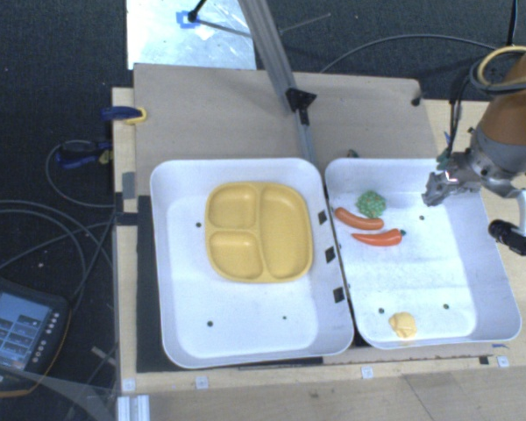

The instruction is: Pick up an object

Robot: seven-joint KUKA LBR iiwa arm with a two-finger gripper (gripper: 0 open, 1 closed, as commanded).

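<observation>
1. You have the pincer (435,193) at the right of the frame, over the upper right corner of the right-hand shallow white bin (500,310). It sits at the end of the grey arm with its orange band (511,123), which comes in from the right edge.
2. How the pincer stands cannot be told from this slant. Nothing is visibly in it, so count nothing as picked up.
3. The candidates all lie in that right bin. A small green knobbly broccoli-like piece (371,203) sits in the upper left part. Just below it is a long orange-red sausage-shaped piece (358,219), and just below that a red-orange carrot-shaped piece with a dark tip (378,238).
4. A small yellow rounded lump (403,324) rests near the bottom edge of the same bin, well apart from the other three.
5. The left-hand white bin (182,323) carries a yellow three-compartment plastic plate (258,231) in its upper middle. It looks a poor target for a two-finger grip.
6. As for progress, judge the task as barely begun: every item rests on a bin floor, and the pincer is well to the right of the nearest item.
7. What is left, as far as you can judge: move left over one object, descend, close, and lift it off the counter (210,112).
</observation>
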